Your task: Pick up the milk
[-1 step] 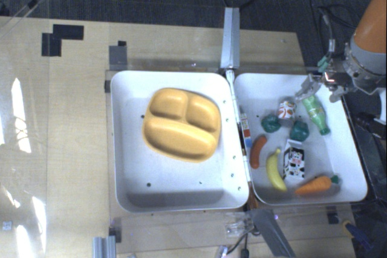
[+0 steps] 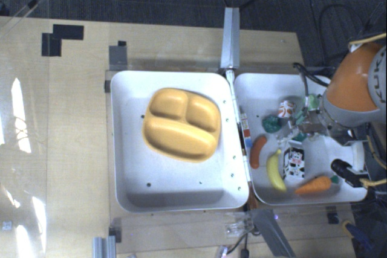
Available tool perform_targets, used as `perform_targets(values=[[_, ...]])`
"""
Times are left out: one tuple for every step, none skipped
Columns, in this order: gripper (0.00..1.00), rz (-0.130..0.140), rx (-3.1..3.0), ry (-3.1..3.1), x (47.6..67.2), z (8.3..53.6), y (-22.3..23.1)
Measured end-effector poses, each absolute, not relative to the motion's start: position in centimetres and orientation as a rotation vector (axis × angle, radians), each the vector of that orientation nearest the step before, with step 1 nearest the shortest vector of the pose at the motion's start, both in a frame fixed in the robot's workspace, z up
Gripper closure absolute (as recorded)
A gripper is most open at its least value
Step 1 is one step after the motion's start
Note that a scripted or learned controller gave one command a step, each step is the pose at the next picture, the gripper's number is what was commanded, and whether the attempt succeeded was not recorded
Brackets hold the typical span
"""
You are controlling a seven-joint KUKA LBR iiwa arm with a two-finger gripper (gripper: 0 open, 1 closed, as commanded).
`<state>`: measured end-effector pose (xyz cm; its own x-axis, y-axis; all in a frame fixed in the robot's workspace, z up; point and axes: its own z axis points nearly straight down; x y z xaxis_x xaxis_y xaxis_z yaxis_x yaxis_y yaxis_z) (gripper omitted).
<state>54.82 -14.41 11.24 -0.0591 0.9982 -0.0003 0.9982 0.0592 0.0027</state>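
The milk (image 2: pixel 294 165) is a small white carton with black cow patches. It lies in the right bin (image 2: pixel 266 193), between a banana and a carrot. My gripper (image 2: pixel 297 132) hangs just above the carton's far end, reaching in from the right under the grey wrist and the orange band (image 2: pixel 357 84). The carton rests on the bin floor, and I see nothing lifted.
Around the milk in the right bin lie a yellow banana (image 2: pixel 275 171), a carrot (image 2: pixel 314 185), a red sausage (image 2: pixel 258 151), a green item (image 2: pixel 270 124) and a red-and-white can (image 2: pixel 286 109). The left bin (image 2: pixel 130 190) holds a large yellow bread-like loaf (image 2: pixel 181 124).
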Motion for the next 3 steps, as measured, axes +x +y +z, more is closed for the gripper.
perform_targets(values=[[0.00,0.012,2.072,2.347,51.4,8.9,-15.1],[1.00,0.019,2.065,2.345,51.7,10.1,-15.0],[1.00,0.005,2.355,2.076,48.8,18.5,-6.2]])
